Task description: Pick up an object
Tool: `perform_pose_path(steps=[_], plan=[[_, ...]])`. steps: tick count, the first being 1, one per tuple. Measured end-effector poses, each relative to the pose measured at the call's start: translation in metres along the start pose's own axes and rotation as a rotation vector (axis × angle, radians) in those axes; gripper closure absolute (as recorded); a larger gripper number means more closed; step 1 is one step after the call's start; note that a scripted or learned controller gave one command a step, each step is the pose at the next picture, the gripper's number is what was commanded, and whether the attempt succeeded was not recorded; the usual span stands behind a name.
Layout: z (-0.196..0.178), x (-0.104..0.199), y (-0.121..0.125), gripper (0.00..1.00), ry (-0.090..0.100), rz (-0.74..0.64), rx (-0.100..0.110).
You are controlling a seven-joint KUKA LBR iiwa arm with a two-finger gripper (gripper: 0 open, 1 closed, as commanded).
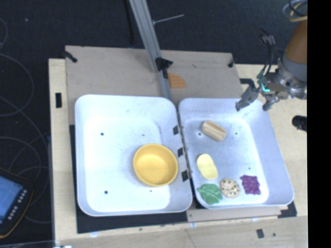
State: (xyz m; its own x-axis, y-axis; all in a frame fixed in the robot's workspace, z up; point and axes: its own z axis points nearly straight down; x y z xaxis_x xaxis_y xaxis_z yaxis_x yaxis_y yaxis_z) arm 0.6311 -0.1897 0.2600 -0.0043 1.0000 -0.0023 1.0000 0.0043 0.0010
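bowl [155,165] in left bin [98,118], foods in right bin [269,154]

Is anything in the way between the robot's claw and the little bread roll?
Nothing visible is. The gripper sits over the right bin's far corner, and bare white floor lies between it and the bread roll.

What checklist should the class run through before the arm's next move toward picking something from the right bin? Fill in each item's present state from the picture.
1. Hand free of any object: ok, nothing sits between its fingers.
2. Fingers spread wide enough for a grasp: ok, they look open.
3. Hand over a target: not ok, it hangs at the right bin's far right corner, away from all items.
4. Bread roll has room around it: ok, it lies alone.
5. Cookie has room around it: not ok, the green leaf and purple grapes crowd it.
6. Yellow bowl upright in the left bin: ok.
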Motion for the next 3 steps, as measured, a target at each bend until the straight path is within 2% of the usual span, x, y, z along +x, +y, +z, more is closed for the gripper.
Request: perform_pose_path(steps=[1,3], plan=[[0.048,0.007,-0.006,0.0,0.001,0.002,0.005],[0.155,-0.004,0.0,0.0,0.0,0.007,0.003]])
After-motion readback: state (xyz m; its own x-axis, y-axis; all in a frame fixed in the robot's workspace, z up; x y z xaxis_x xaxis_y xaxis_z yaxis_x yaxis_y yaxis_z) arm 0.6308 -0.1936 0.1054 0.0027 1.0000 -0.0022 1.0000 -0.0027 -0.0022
